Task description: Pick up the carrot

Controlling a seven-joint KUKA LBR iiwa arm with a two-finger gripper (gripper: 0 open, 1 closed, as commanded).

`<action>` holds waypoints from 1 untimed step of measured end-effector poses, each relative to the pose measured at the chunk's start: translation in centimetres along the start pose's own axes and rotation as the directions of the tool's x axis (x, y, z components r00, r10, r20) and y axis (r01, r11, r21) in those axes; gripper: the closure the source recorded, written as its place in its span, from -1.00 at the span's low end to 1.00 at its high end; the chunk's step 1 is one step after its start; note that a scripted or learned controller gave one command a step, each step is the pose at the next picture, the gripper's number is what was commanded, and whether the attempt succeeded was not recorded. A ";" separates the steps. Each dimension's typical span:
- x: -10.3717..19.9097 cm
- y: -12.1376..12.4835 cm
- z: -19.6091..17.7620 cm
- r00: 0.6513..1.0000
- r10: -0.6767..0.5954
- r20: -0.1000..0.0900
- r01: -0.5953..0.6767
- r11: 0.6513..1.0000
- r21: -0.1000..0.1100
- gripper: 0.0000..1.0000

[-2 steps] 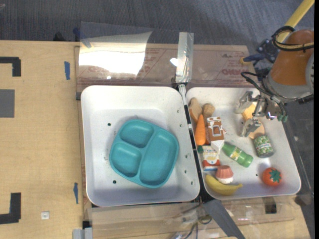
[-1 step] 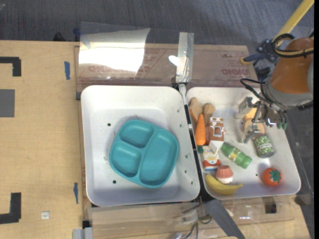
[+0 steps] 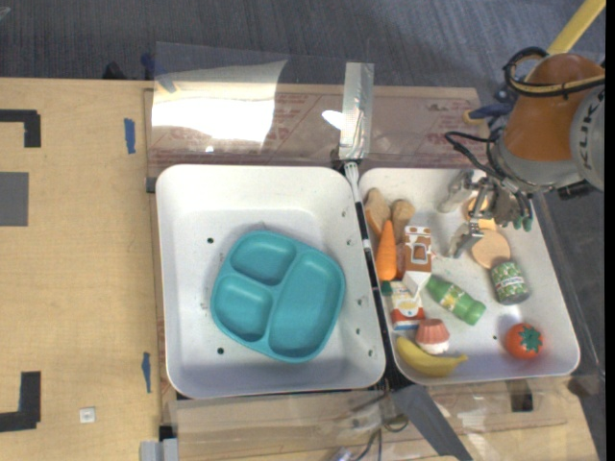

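Evenly lit from above, bright and slightly soft throughout.

Strong white glare on the clear plastic sheet behind the left bin; a smaller hot spot on the taped strip. Faint, short shadows under the teal divided plate. Mild blur on the orange wrist band; grainy dark floor at top.

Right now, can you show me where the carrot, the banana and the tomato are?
carrot point(image 3: 386, 250), camera view, middle of its orange body.
banana point(image 3: 426, 357), camera view, middle of its yellow curve.
tomato point(image 3: 523, 341), camera view, middle of its red skin.
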State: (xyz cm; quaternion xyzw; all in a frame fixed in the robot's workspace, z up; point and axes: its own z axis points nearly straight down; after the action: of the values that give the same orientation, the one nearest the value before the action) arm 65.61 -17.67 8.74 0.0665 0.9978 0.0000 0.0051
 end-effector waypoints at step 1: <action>4.3 -4.1 -0.1 0.999 -0.045 -0.003 0.045 0.999 0.002 -1.00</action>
State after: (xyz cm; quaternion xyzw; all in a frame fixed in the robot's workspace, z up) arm 60.83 -21.18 8.80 0.0441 0.9990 -0.0009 0.0037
